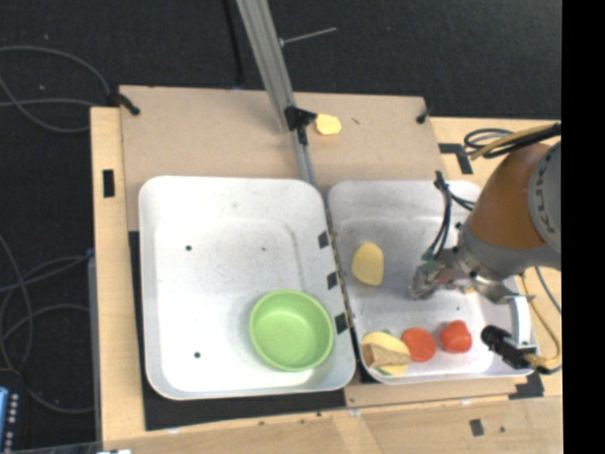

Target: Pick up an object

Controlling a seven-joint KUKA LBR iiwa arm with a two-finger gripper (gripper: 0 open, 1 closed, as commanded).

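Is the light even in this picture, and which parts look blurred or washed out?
In the camera view, the light falls evenly from above; the left white bin looks bright, nearly washed out, with soft shadows along its rim. The round green plastic bowl and yellow oval object look slightly soft. The gripper is dim and blurred, so detail there is lost.

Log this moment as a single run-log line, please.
gripper: low in right bin, nothing seen held | lemon: beside it | tomatoes: front edge | bowl: left bin
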